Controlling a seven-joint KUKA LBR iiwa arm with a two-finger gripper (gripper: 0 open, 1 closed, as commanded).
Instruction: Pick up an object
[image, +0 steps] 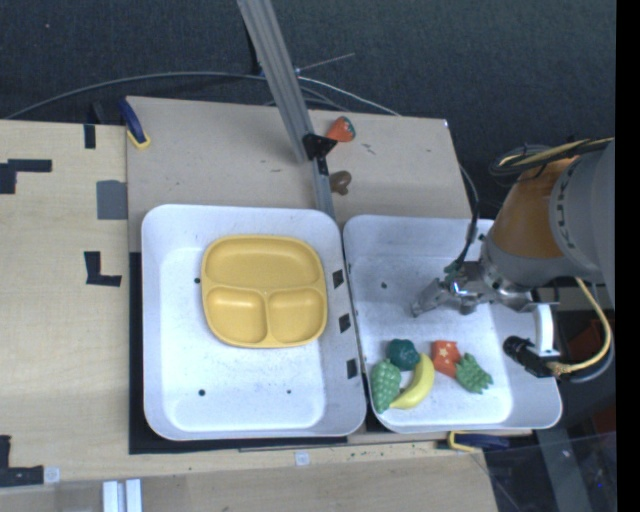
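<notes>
Banana (417, 386): yellow, smooth, curved, long axis slanting lower-left to upper-right, right bin (400, 250). Beside it: knobbly green grapes (386, 382). Gripper (440, 297) above; fingers' state cannot be told.

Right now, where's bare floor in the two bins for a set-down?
Left bin: a wide bare strip along the near edge, below the yellow divided plate. Right bin: its far-left part is bare, between the divider and the end effector. Crowded: the right bin's near edge, where green grapes, banana, a dark green piece, a red piece and a green leafy piece cluster.
</notes>
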